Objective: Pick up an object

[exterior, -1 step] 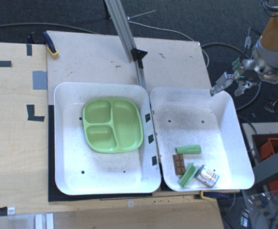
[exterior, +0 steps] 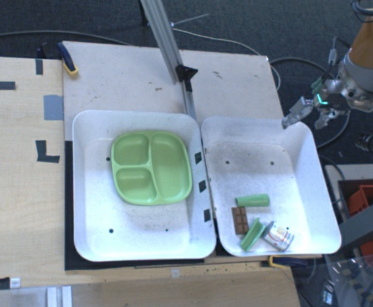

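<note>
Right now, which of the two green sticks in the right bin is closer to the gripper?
The upper green stick, lying level above the brown block. The other green stick lies slanted, lower, beside the can, farther from the gripper.

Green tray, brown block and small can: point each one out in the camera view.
Green tray (exterior: 151, 167): camera view, on the divider where its three compartments meet.
Brown block (exterior: 240, 220): camera view, middle of its top face.
Small can (exterior: 279, 237): camera view, on its side wall.
</note>
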Controlling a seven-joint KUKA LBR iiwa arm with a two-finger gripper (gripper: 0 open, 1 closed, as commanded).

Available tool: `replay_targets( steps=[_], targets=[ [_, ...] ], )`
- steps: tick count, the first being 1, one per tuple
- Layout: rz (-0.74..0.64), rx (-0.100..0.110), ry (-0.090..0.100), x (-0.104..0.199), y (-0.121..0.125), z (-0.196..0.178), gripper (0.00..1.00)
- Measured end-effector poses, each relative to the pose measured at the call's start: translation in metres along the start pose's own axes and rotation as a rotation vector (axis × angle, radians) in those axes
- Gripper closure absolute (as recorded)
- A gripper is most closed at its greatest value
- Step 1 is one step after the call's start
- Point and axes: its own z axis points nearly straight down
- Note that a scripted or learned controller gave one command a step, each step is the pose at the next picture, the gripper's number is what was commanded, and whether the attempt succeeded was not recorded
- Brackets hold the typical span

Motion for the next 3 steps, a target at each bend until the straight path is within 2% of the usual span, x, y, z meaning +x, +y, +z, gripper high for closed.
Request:
replay_targets(
  steps=[2, 3],
  targets=[
    [0.001, 0.006, 0.002, 0.010, -0.004, 0.121, 0.00],
    [0.001, 0.007, 0.002, 0.007, -0.015, 0.178, 0.00]
  ],
)
